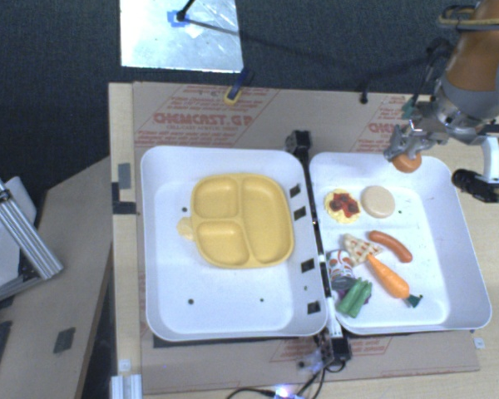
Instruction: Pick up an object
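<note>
Camera view: gripper (405, 150) over the right bin's (461, 223) far edge, clamped on a small round orange object (407, 162), glossy, ball-like, raised off the bin floor. Yellow divided plate (237, 220) sits in the left bin (162, 239).

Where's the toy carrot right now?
The carrot lies in the right bin, toward its near edge, just below the sausage and right of the green vegetable.
</note>
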`<act>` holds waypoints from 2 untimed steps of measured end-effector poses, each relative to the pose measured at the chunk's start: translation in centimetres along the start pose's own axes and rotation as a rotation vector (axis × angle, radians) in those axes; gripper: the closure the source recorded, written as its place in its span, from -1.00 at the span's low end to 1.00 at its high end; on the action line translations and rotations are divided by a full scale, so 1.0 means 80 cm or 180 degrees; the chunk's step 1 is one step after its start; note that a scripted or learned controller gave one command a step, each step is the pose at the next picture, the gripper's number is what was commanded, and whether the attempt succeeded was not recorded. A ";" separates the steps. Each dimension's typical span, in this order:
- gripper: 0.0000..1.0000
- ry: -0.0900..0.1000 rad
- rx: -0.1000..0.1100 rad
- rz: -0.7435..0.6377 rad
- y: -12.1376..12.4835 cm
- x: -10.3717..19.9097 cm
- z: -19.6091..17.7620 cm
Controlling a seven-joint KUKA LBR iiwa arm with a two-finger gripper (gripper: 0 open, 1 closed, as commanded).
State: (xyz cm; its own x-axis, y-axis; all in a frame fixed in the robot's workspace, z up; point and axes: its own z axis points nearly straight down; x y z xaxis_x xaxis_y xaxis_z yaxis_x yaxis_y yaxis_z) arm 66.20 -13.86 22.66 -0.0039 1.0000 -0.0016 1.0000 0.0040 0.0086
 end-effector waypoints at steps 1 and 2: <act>1.00 0.0011 0.0022 -0.0012 -0.046 0.061 -0.007; 1.00 0.0011 0.0034 -0.0010 -0.089 0.102 0.004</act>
State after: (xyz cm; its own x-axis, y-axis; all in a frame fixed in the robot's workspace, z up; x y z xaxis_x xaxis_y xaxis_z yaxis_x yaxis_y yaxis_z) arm 59.09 -5.74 22.26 -0.0070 1.0000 0.0019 1.0000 0.0070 -0.0021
